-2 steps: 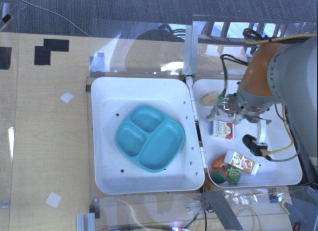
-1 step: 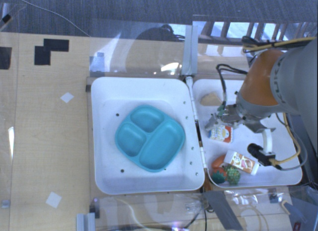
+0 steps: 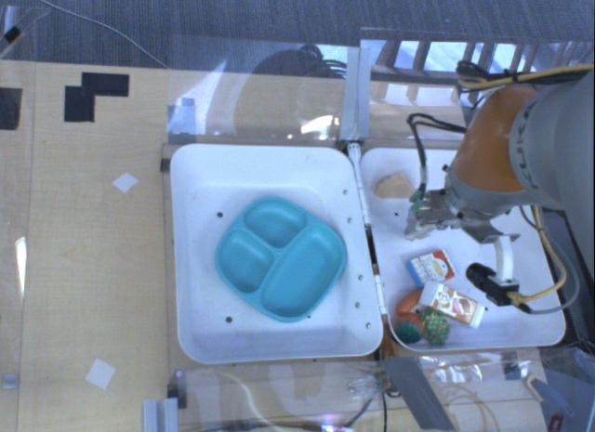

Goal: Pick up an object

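— Bench: two white bins, left bin (image 3: pixel 195 235) has a blue divided plate (image 3: pixel 282 256). Your step?
— Approach. My gripper (image 3: pixel 420 219) hovers in the right bin (image 3: pixel 548 328), jaw state unclear. Small carton (image 3: pixel 430 266) lies just below me; next: descend, centre on it.

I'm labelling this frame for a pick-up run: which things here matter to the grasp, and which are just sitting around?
For the job:
- hand
- beige lump
- two small cartons
- orange and green pieces
- right bin

Lying about:
- blue divided plate
- left bin
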Controlling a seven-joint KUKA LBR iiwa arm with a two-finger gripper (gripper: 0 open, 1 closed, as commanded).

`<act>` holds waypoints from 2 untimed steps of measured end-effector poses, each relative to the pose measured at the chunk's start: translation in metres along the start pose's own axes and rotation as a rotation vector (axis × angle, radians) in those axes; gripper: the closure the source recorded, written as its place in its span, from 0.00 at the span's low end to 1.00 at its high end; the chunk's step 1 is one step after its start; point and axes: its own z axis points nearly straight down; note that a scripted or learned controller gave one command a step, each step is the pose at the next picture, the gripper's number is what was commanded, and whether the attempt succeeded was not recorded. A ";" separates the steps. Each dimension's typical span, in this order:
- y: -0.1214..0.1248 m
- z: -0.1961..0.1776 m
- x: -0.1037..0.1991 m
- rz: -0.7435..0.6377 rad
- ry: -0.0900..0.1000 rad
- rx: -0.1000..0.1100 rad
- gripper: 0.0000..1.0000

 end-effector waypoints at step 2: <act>-0.086 0.010 -0.014 -0.082 0.001 0.006 0.00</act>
